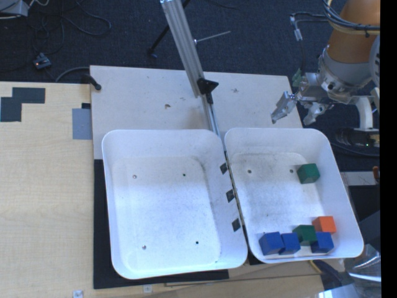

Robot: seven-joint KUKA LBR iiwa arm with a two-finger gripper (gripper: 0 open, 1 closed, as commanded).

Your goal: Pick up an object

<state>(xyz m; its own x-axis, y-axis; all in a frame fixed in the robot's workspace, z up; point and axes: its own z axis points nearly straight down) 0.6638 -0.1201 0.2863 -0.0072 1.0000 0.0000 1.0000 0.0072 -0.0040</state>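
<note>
My gripper (302, 107) hangs above the bench just beyond the far rim of the right bin (282, 135), near that bin's far right corner. Whether it is open or closed cannot be determined: the metal parts at the wrist overlap and blur together, and nothing is seen held there.

The candidate objects all lie in the right bin, nearer the camera than my gripper. A green block (307, 173) sits alone against the right wall, the closest item to my gripper yet clearly apart from it. The remaining blocks cluster in the near right corner, well apart from my gripper: an orange block (324, 224), a second green block (304, 233) just beside it, and a row of blue blocks (272, 243) along the near wall. Within this cluster the pieces touch or overlap, so the exact count of blue pieces is hard to establish.

The left bin (111, 166) adjoins the right bin. My arm (353, 36) is cut off by the top and right edges.
</note>
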